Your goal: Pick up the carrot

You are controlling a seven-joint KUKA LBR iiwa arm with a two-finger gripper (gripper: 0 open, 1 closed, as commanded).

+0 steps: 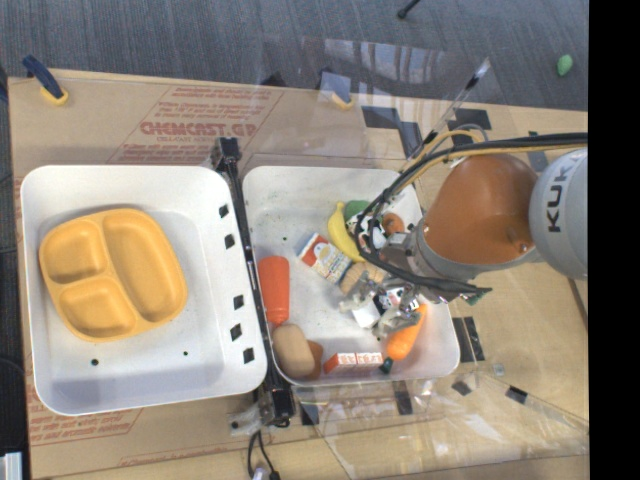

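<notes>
**Spotter:** What sits highest, closest to the lens?

**Me:** The orange band (pixel 480 213) above my wrist, out at three o'clock over the right bin (pixel 300 193). My gripper (pixel 388 303) hangs below it among cables and small clutter. From this angle I cannot tell whether it is wide or narrow, and I see nothing held in it.

**Spotter:** And the carrot?

**Me:** The carrot (pixel 405 340) lies in the right bin's five o'clock corner, just beside my gripper at its five o'clock. It is tilted, with the thick end towards one o'clock and the green stub towards seven, close to the bin's near wall.

**Spotter:** How will it handle?

**Me:** I judge it a toy: light, stiff, with a smooth skin that may slip. Since it tapers, a pinch near the tip could squirt it out. I would close across the thick middle, square to its long axis.

**Spotter:** Anything in the way?

**Me:** The wall crowds it, and a small label strip (pixel 358 359) lies at its eight o'clock. The potato (pixel 292 350) and banana (pixel 343 230) lie well apart from it.
</notes>
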